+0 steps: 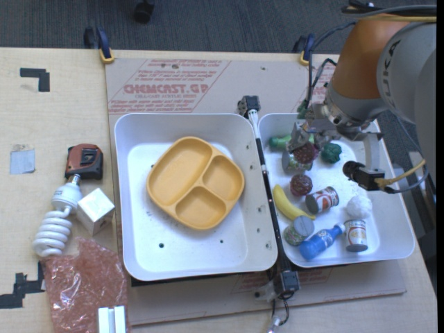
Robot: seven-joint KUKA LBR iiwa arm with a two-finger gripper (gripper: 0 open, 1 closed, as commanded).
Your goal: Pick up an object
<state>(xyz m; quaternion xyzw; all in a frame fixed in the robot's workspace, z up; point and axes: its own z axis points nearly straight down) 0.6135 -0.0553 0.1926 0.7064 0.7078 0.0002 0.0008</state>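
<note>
- While the arm (pixel 388 54) is reached in from the right in the camera view, its gripper (pixel 303 144) is seen low over the back of the right bin (pixel 399 245).
- Whether the gripper is spread or pressed together cannot be told, and nothing can be seen held in it.
- Many small things are packed in the right bin: a dark red ball (pixel 301 184), a banana (pixel 286 203), a little can (pixel 322 200), a blue bottle (pixel 320 241), a white fluffy ball (pixel 359 205), a small jar (pixel 356 234), and green bits (pixel 331 151) beside the gripper.
- A dark, lumpy thing (pixel 304 155) is seen right under the gripper, touching it or just below; which one cannot be told.
- A yellow plate (pixel 196 182) with three parts is laid in the left bin (pixel 139 248).
- It is judged that the pick is not yet done.
- Things could go wrong because the toys are crowded: two could be pinched at once, a round one could be squeezed out and rolled away, or a neighbor could be bumped.
</note>
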